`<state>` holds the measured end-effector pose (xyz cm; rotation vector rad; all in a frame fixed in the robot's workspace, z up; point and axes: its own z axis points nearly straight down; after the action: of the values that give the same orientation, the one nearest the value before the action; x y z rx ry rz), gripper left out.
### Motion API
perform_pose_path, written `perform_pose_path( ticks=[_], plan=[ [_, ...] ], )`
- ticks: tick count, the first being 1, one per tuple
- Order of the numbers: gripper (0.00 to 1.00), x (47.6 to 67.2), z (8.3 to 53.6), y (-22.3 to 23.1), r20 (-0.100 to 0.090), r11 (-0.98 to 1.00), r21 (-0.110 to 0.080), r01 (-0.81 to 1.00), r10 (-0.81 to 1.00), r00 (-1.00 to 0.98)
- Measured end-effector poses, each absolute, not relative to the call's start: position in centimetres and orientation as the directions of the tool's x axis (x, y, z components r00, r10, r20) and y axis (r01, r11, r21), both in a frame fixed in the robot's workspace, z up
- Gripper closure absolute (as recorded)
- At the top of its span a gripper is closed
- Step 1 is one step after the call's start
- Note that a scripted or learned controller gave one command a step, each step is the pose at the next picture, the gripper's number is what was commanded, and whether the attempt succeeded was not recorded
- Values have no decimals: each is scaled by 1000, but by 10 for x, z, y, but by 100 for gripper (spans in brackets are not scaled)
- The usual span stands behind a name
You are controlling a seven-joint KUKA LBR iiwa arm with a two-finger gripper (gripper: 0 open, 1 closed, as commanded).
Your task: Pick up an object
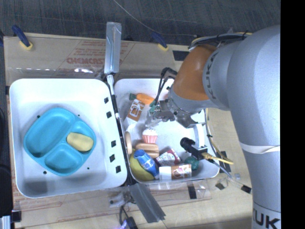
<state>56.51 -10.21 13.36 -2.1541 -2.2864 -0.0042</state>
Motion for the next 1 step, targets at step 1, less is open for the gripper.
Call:
perform_pose_path(
  ticks=[1],
  plan=[
    [0,565,133,-102,2,60,1,998,998,-60]
  ],
)
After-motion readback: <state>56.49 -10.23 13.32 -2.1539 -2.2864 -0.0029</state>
